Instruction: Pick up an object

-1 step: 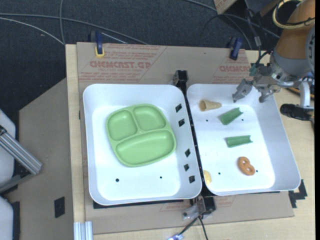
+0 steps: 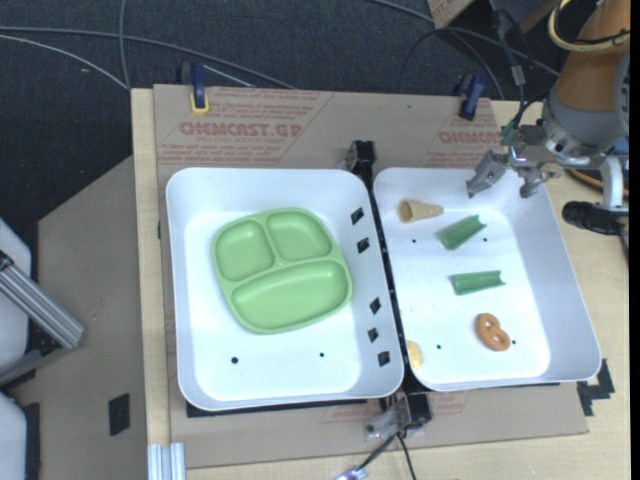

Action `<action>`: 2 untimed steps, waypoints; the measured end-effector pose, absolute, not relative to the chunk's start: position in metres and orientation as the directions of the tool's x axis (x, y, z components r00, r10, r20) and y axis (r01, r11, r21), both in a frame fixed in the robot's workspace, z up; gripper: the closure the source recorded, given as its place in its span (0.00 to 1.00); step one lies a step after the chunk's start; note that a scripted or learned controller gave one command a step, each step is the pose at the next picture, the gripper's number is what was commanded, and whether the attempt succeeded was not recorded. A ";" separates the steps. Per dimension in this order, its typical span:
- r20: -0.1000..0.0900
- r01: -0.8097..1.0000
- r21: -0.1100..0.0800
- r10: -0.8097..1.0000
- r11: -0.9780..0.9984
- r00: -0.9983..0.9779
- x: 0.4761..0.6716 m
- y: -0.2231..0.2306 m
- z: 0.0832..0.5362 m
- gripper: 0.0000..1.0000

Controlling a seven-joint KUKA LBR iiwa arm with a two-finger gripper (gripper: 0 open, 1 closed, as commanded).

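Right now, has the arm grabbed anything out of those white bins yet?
Not yet. The end effector hangs open over the far edge of the right bin, holding nothing. The cone, two green pieces and pretzel all lie in the bin. The whole pick is left.

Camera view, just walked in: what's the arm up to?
The KUKA arm reaches in from the right, its tool open and holding nothing above the far edge of the right bin. That bin holds a cone-shaped piece, two green pieces and a pretzel. The left bin holds a green divided plate. Nothing picked yet.
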State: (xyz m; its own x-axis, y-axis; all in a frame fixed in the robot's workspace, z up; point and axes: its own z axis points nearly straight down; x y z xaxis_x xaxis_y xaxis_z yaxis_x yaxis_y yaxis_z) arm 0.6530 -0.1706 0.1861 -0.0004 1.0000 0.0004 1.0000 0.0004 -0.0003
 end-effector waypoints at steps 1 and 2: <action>0.001 1.000 -0.003 1.000 0.002 -0.002 0.653 -0.169 0.145 0.00; 0.001 1.000 -0.004 1.000 0.002 -0.002 0.653 -0.165 0.103 0.00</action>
State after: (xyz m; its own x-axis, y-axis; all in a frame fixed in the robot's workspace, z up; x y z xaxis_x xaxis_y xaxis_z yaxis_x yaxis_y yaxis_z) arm 0.6533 -0.1645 0.1035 -0.0021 1.0000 0.0011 1.0000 0.0021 -0.0041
